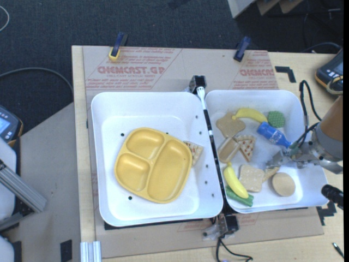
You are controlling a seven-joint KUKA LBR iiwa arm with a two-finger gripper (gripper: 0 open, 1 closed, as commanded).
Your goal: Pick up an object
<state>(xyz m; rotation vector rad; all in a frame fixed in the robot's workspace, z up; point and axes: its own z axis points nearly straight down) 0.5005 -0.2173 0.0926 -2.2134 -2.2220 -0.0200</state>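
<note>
The right bin (256,95) holds several toy foods. A yellow banana (250,114) and a green round piece (276,118) lie at the back. A blue bottle (271,134) lies just in front of them. Tan bread slices (229,126), a waffle piece (246,146), a pale square cracker (252,177), a round biscuit (283,184) and a second banana on a green piece (235,182) fill the middle and front. My gripper (282,158) is low in the bin's right side, between the blue bottle and the round biscuit, with nothing visibly in it.
The left bin (103,105) holds a yellow divided plate (154,164) with a waffle cracker (194,149) tucked under its right edge. The arm (330,138) crosses the right bin's right rim. Clamps sit at the bench's back edge.
</note>
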